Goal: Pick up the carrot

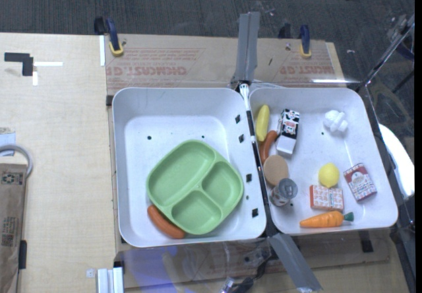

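Note:
The carrot (323, 220), orange with a small green top pointing right, lies flat near the front edge of the right bin (369, 120). Just behind it sits a small orange-and-white box (327, 198). A grey tin (286, 191) stands to the carrot's left.
The right bin also holds a lemon (329, 175), a red carton (360, 181), a milk carton (287, 132), a white lump (335, 121), a yellow banana (262, 122), an orange stick (267, 146) and a brown disc (275, 169). In the left bin (132, 153) are a green divided plate (195, 186) and an orange sausage (165, 222).

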Action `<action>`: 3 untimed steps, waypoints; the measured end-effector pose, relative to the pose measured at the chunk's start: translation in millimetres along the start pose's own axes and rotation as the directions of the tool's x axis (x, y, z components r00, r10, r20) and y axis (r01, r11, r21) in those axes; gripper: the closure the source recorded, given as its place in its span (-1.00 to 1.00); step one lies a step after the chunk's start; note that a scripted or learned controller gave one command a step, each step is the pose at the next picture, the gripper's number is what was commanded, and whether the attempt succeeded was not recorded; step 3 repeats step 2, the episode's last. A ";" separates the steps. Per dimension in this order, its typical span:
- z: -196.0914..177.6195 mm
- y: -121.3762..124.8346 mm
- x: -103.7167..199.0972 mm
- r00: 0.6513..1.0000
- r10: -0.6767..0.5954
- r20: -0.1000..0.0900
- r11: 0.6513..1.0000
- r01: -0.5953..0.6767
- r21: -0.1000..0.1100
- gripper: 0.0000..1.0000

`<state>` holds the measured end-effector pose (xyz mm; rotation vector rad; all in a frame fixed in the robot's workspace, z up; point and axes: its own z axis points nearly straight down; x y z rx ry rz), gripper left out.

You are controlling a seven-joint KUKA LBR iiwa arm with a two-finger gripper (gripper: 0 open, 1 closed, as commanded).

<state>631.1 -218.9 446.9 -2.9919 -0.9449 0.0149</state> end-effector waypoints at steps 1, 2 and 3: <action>7.1 12.9 14.7 0.995 0.100 -0.005 0.995 -0.100 -0.003 1.00; 7.1 -0.5 -6.5 0.965 0.262 -0.004 0.965 -0.262 -0.001 1.00; 7.1 -0.5 -6.5 0.965 0.262 -0.004 0.965 -0.262 -0.001 1.00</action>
